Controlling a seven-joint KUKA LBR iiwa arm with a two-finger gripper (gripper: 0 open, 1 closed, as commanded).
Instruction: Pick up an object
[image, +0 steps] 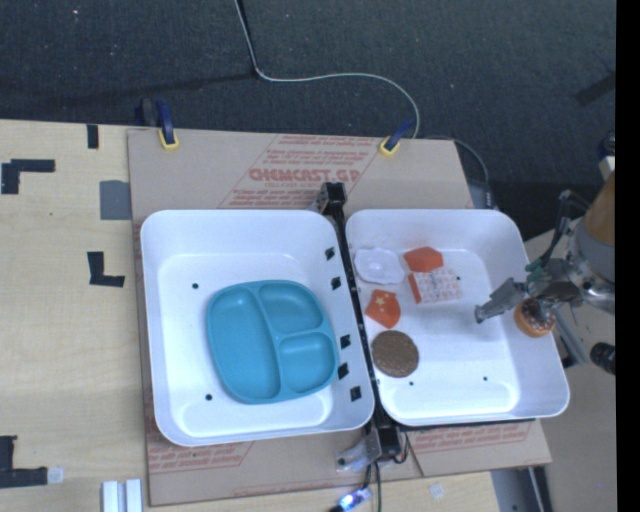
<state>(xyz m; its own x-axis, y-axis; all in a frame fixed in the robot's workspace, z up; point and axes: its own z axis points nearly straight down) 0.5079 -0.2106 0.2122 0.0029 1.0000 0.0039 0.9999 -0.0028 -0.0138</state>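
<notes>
The right bin (500, 395) holds several small objects: a clear round lid (377, 265), an orange block (423, 259), a white packet with red print (437, 288), a red-orange piece (384, 308) and a brown disc (396, 353). My gripper (492, 306) reaches in over the right bin's right side, low and slanted toward the packet, a short way right of it. A small orange round thing (535, 320) sits right beside the gripper's body at the bin's right rim. Whether it is gripped is unclear.
The left bin (165, 250) holds a blue divided plate (270, 338). A black divider with clips (345, 300) runs between the bins. Both bins rest on a cardboard sheet (300, 170) clamped at the back.
</notes>
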